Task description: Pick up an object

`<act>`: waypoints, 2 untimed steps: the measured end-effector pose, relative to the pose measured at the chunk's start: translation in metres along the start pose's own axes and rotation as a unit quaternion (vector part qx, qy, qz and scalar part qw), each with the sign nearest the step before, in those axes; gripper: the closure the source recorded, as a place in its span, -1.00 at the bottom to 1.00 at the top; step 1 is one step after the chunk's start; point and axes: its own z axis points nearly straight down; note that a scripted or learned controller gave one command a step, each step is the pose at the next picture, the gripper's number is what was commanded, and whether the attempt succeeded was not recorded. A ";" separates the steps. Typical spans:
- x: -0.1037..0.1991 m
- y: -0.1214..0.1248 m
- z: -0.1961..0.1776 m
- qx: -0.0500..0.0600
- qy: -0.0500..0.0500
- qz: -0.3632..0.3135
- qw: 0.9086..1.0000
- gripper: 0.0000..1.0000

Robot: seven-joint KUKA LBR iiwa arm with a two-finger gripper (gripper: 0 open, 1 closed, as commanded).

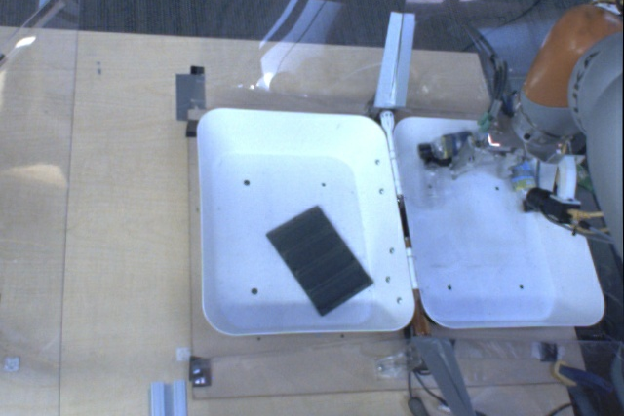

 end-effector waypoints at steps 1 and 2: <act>0.067 -0.001 0.000 -0.004 -0.008 -0.004 1.000 -1.00; 0.066 -0.002 -0.010 -0.005 -0.011 -0.006 1.000 1.00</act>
